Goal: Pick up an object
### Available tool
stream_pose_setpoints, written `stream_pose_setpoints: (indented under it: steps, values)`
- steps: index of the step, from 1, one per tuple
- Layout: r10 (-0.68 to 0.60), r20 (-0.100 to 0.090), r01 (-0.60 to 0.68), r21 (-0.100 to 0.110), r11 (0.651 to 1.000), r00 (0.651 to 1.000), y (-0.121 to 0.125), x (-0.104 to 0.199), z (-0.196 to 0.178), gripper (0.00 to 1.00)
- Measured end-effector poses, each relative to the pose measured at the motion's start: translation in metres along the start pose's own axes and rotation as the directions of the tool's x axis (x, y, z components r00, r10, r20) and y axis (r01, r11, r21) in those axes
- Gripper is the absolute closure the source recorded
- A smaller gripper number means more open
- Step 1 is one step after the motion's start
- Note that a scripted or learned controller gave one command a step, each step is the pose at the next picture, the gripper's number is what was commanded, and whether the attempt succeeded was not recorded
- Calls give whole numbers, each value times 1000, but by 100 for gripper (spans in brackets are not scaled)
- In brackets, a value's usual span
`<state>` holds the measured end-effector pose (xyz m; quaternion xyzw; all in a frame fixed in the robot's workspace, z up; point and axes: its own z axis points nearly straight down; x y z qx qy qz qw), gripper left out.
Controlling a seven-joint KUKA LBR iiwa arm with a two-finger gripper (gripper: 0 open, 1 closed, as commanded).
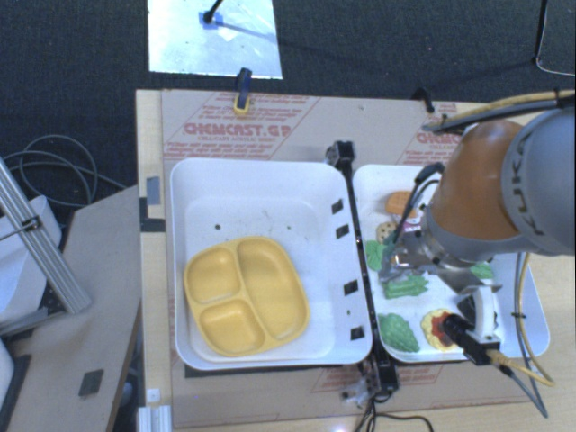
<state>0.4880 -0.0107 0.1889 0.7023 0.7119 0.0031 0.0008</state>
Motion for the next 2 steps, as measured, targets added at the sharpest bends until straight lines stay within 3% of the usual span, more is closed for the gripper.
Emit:
stream_pose_setpoints:
  steps: [1,2]
  values:
    - [8,3,-8,1,1000,1000,0,6,-31,100]
    - [16,6,-16,-7,1000,1000,5,-42,-128,100]
